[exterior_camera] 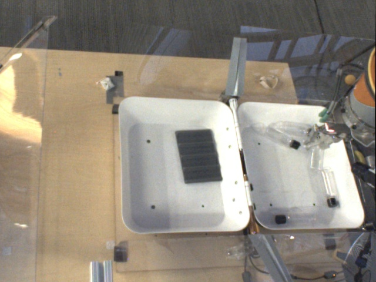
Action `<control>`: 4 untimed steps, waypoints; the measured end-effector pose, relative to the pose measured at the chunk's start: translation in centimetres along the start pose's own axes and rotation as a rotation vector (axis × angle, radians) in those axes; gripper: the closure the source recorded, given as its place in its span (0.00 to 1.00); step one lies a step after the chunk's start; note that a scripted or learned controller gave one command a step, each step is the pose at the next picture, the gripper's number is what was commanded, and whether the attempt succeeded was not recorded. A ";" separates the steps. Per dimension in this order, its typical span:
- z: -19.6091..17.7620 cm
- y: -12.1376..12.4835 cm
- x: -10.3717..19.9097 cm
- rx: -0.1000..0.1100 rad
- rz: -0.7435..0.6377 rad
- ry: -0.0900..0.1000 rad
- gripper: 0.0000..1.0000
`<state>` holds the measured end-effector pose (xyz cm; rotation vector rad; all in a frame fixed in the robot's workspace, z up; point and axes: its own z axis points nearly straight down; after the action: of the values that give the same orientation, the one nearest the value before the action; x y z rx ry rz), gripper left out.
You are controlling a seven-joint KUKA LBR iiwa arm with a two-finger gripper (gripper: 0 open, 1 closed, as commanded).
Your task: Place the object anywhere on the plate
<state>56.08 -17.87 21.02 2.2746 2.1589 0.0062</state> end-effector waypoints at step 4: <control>2.5 9.8 20.3 0.000 -0.645 0.003 1.00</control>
<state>66.96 1.87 18.59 1.4732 2.7696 0.0054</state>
